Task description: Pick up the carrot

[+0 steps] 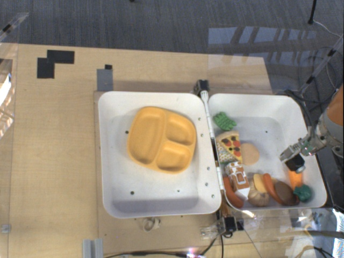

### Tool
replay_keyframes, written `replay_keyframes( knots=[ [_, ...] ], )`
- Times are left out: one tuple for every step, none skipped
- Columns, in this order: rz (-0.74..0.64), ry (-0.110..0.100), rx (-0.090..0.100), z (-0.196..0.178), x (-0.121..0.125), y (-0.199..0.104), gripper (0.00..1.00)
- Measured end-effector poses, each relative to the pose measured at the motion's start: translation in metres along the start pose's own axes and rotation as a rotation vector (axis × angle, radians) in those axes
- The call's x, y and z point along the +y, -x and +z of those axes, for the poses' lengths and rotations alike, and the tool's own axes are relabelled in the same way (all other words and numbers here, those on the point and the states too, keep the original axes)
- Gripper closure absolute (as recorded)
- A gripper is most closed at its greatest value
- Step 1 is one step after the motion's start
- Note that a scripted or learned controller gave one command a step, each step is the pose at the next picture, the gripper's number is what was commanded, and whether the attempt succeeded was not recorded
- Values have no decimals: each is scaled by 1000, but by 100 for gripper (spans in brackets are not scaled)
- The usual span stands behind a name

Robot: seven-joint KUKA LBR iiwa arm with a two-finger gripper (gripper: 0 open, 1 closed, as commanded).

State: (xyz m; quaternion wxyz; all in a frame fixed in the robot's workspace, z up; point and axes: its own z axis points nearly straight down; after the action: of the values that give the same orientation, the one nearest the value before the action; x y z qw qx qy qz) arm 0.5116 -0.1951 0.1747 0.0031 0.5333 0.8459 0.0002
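The carrot (297,178), a short orange piece with a green leafy top, lies near the right wall of the right bin (269,109), close to its front corner. My gripper (301,151) reaches in from the right and hovers just above the carrot's orange end, covering part of it. Nothing shows the carrot lifted off the bin floor.
Toy food crowds the right bin's left and front: a green vegetable (224,121), a pizza slice (230,144), a tan round (249,153), a small carton (236,174), a red sausage (233,194) and brown pieces (283,193). A yellow divided plate (161,138) sits in the left bin (115,192).
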Motion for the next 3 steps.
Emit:
replay_keyframes(
  knots=[
    [193,3,2,-45,11,-75,100],
    [228,6,4,-88,94,-154,100],
    [234,3,2,-88,92,-151,0]
  ],
)
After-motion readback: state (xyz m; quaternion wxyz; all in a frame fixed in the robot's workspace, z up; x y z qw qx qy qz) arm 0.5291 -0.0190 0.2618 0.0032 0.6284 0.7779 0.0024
